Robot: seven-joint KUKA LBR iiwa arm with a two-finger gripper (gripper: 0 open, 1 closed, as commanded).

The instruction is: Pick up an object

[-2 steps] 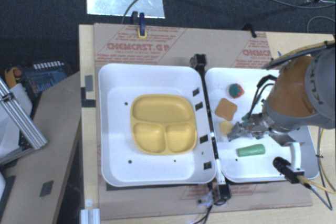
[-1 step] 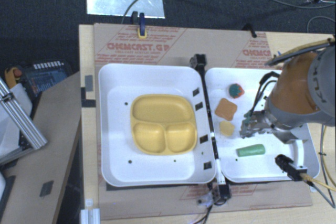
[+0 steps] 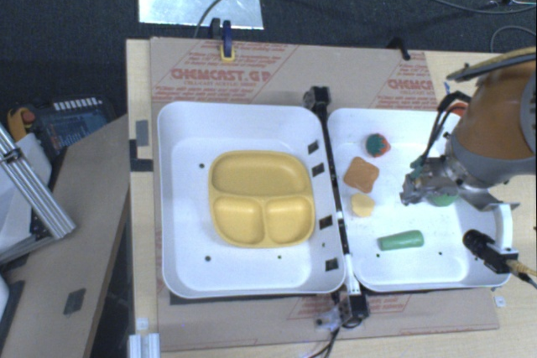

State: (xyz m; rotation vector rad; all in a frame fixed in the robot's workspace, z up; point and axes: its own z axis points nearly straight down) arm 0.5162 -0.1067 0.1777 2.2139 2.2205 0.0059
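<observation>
Though you cannot tell how the hand [image 3: 417, 190] is set, the green cylinder [image 3: 400, 241] looks light, stiff and smooth, so take it across its middle.

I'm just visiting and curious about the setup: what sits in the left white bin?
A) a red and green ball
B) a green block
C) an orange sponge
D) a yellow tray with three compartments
D: the yellow tray, split into three compartments, lies in the left bin; the small colourful items are all in the right bin.
</observation>
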